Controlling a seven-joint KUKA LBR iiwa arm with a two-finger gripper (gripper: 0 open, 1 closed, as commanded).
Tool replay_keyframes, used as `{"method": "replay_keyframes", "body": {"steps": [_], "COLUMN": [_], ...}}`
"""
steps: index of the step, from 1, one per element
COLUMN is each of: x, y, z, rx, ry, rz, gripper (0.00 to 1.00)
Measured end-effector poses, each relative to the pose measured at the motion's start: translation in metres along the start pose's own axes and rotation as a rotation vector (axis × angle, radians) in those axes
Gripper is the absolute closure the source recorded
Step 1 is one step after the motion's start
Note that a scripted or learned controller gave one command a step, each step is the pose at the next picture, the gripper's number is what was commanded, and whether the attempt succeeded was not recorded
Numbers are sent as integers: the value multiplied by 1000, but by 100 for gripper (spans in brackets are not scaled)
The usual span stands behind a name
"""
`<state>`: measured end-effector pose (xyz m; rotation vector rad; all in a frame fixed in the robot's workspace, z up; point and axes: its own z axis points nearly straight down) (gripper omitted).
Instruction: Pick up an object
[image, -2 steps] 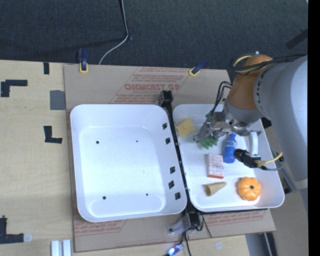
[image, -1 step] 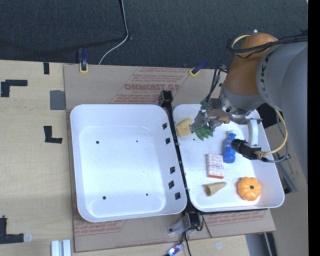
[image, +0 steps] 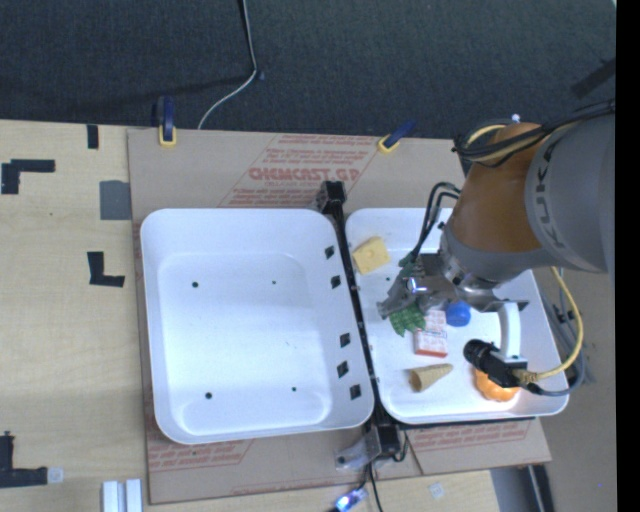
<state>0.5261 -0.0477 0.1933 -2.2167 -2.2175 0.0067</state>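
In the right bin (image: 400, 402) we see several small objects. A pale yellow block (image: 370, 254) lies near the bin's upper left part, a little tilted. A green leafy piece (image: 407, 320) lies near the middle. Just beside it is a small white and red packet (image: 432, 335), and a blue round object (image: 458, 316) is touching the packet's upper right. A tan cone (image: 429, 377) lies on its side lower down, and an orange object (image: 493, 387) rests near the right lower corner.

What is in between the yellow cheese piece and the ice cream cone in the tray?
In the camera view, the green leafy toy and the gripper above it lie between the yellow cheese wedge and the cone.
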Motion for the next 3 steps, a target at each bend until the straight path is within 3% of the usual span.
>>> {"method": "replay_keyframes", "body": {"steps": [1, 2, 3], "x": [58, 128, 98], "y": [32, 25, 117], "z": [-46, 13, 8], "rx": [-11, 1, -12], "ry": [-1, -1, -3], "rz": [-7, -7, -1], "gripper": [100, 100, 100]}}
